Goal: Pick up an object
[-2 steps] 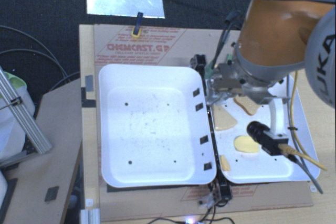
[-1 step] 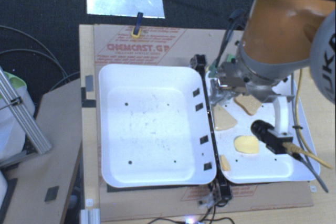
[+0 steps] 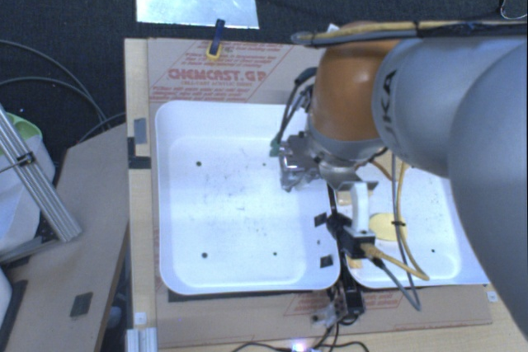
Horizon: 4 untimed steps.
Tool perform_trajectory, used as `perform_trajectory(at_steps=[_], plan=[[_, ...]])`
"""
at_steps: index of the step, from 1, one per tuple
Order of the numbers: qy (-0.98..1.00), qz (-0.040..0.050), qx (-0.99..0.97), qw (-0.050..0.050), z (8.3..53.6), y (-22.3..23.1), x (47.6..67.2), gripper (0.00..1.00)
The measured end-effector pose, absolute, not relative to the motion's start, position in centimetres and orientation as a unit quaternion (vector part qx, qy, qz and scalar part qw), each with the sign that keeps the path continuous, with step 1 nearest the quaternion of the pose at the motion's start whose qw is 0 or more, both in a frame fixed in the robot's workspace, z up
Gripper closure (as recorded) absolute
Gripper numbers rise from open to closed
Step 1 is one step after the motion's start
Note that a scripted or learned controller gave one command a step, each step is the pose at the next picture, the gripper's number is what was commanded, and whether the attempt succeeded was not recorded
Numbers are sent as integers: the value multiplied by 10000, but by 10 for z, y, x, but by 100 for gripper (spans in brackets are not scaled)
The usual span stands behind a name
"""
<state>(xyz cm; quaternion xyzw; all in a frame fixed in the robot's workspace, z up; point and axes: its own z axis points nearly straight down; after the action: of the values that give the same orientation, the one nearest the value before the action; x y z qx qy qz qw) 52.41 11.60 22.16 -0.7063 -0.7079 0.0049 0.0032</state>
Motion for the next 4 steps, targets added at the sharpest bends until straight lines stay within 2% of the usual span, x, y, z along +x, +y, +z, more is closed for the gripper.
perform_trajectory(at_steps=[1, 2, 3, 4], plan=[[-7092, -64, -7050, -34, 352, 123, 527, 100], [-7093, 63, -7048, 46, 185, 162, 503, 100], [-7072, -70, -7070, -65, 289, 133, 620, 100], [-7068, 37, -7074, 30, 227, 122, 539, 100]])
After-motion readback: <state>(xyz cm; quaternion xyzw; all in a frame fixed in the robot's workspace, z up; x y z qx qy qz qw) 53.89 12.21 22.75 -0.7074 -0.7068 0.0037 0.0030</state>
